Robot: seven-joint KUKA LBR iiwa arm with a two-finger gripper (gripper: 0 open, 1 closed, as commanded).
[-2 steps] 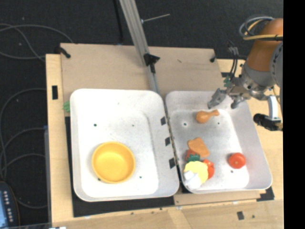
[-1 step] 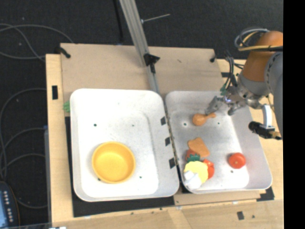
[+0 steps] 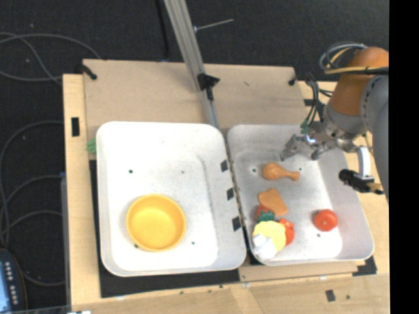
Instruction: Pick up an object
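Right bin [image 3: 347,244] is carrying a toy chicken drumstick [image 3: 280,172], an orange piece [image 3: 273,201], a red tomato [image 3: 325,220] and a yellow, white and red cluster [image 3: 272,234] at its near-left corner. Left bin [image 3: 163,136] is carrying a yellow bowl [image 3: 156,222]. The claw [image 3: 306,147] is hovering with fingers spread and pinching nothing, just up and right of the drumstick, apart from it.

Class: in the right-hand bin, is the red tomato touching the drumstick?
Apart. The camera view shows bare white bin floor between the tomato and the drumstick, which lies further up the bin.
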